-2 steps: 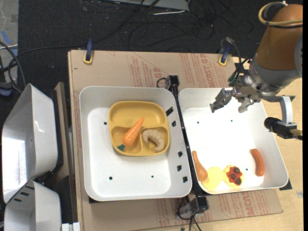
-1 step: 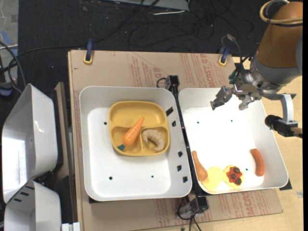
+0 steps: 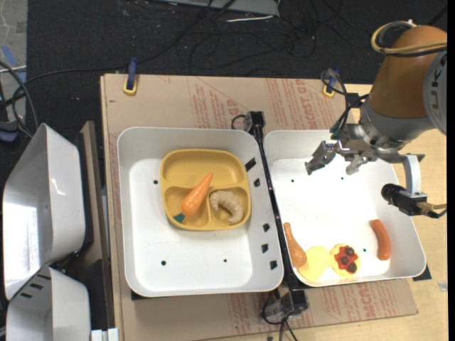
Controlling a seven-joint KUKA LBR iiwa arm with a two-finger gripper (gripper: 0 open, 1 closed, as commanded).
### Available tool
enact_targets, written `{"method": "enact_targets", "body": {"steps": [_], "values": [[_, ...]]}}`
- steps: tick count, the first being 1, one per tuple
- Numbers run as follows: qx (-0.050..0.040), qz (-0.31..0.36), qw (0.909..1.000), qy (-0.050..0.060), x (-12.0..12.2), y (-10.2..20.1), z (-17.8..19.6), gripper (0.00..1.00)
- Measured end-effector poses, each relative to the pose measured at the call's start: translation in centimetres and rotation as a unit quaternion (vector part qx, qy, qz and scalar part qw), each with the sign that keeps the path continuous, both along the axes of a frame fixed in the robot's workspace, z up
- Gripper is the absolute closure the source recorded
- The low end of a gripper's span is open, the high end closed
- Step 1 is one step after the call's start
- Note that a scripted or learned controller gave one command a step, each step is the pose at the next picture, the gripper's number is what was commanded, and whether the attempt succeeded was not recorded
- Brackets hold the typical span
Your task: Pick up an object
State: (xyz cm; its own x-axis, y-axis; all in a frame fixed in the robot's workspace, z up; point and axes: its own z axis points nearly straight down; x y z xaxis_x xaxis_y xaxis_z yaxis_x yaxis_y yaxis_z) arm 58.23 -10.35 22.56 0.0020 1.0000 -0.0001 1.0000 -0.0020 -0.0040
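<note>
Bench and bins are showing from above at a slant, with the arm [image 3: 405, 84] reaching in from the right, its orange band sitting above the grey wrist. Its gripper [image 3: 340, 159] is hanging over the upper part of the right bin [image 3: 302, 144], and its two dark fingers [image 3: 318, 160] are standing spread apart with nothing showing between them. White bin floor is lying bare under the fingertips.

Four things are resting along the lower edge of that right bin, well apart from the gripper. An orange sausage [image 3: 382, 239] is lying near the right wall, running roughly up and down. A pale yellow piece topped with red and dark bits [image 3: 344, 258] is sitting near the bottom rim, and a flat yellow piece [image 3: 318, 263] is lying just beside it on the left. An orange drumstick-shaped piece [image 3: 294, 246] is leaning along the left wall, touching that flat yellow piece.

A yellow divided plate [image 3: 202, 163] is sitting in the upper middle of the left bin [image 3: 142, 212]. An orange carrot [image 3: 197, 194] is lying tilted across its divider, and a pale curled shrimp [image 3: 227, 204] is resting in its lower right compartment, just beside the carrot.

Black clips are showing along the seam between the two bins.
</note>
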Motion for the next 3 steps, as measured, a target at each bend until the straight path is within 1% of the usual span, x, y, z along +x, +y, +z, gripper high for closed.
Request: {"method": "enact_targets", "body": {"steps": [1,2,3], "values": [[0.0004,0.0,1.0,0.001,0.1,0.6,-6.3,0.0],[0.0002,0.0,1.0,0.0,-0.1,0.2,-10.7,0.0],[0.0,-0.001,1.0,-0.002,0.0,0.2,-9.4,1.0]]}}
